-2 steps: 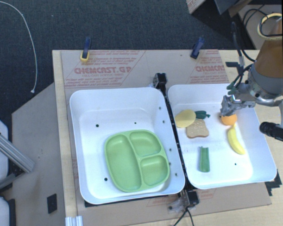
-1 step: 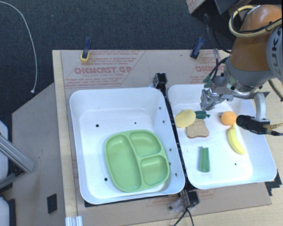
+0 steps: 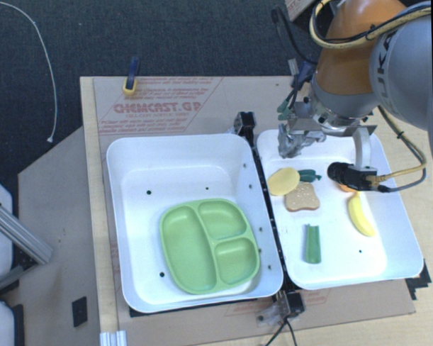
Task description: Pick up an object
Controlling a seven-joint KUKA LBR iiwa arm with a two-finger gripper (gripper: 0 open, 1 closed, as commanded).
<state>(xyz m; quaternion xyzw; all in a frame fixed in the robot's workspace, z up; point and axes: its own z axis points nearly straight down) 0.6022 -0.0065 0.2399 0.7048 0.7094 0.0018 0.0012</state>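
My gripper (image 3: pixel 292 146) hangs over the far left corner of the right bin (image 3: pixel 390 258), open, with nothing between its fingers. Just in front of it lie a round yellow piece (image 3: pixel 283 180) and a brown toast slice (image 3: pixel 301 198), touching each other. A small teal item (image 3: pixel 309 175) pokes out beside the yellow piece. A yellow banana (image 3: pixel 361 215) lies toward the bin's right side, and a bit of an orange object (image 3: pixel 344 188) shows above it, partly hidden. A green stick-shaped vegetable (image 3: pixel 312 243) rests near the front.
The left bin (image 3: pixel 131 172) holds a green divided plate (image 3: pixel 208 243). A black clip (image 3: pixel 244 122) sits at the far end of the rim between the bins. A yellow and blue clamp (image 3: pixel 131 76) grips the cardboard's far edge.
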